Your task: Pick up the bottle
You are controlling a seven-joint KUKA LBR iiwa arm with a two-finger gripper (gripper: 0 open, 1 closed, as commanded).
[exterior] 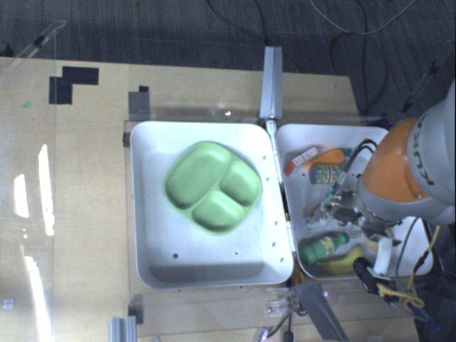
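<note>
A green bottle (322,249) with a pale label lies on its side near the front of the right bin (299,137). A second small container (325,174) with a green band lies further back in the same bin. My gripper (338,206) reaches down into the middle of the right bin, between these two, just behind the green bottle. The orange band of the arm (388,169) hangs over the bin's right half and hides what lies under it.
An orange and white packet (313,157) lies at the back of the right bin. A yellow banana-like item (343,263) rests beside the green bottle. The left bin (149,248) holds a green divided plate (212,185). Cables run along the right.
</note>
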